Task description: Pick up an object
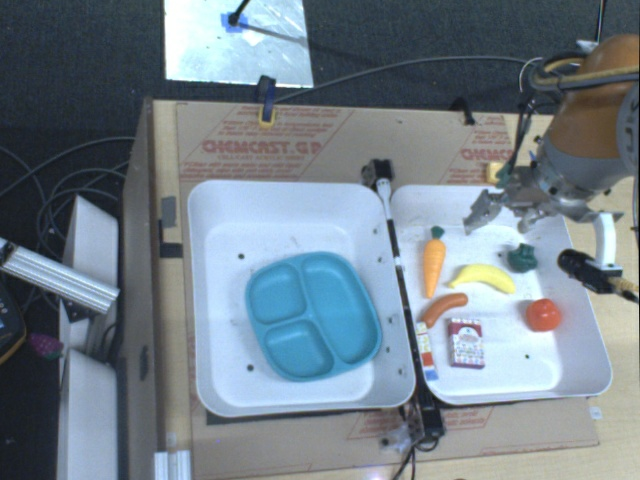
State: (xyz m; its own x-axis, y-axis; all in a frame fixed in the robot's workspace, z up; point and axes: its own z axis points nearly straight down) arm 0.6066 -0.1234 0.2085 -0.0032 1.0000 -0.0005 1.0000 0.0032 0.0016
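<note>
Overhead, the arm [590, 98] enters from the right, its orange band uppermost and the grey wrist angled down and leftward toward the back of the right bin [585, 363]. The gripper [505, 215] hangs over that bin's rear area. Its fingers [480, 213] are spread apart, with nothing between them; one points toward the bin's left half, the other toward the right wall.

Contents of the right bin:
- A carrot [433, 263], orange with a green top, lies near the left wall, its tip toward the front.
- A banana [485, 278] lies just right of the carrot, near the bin's centre.
- A sausage [443, 308], reddish-brown, lies in front of the carrot and banana, slanted.
- A small red-and-white box [466, 343] lies flat, just in front of the sausage.
- A tomato [542, 314], red-orange and round, sits toward the right wall.
- A dark green object [521, 259] sits near the right rear, just below the gripper in the view; its kind cannot be told.
- A narrow packet [425, 348] lies along the left wall, near the divider.

The gripper touches none of these. The carrot, the banana and the green object lie nearest to it.

The left bin [215, 368] holds a blue divided tray [315, 313] with three compartments, set slightly askew. Both bins rest side by side on a cardboard-covered bench [300, 143].
</note>
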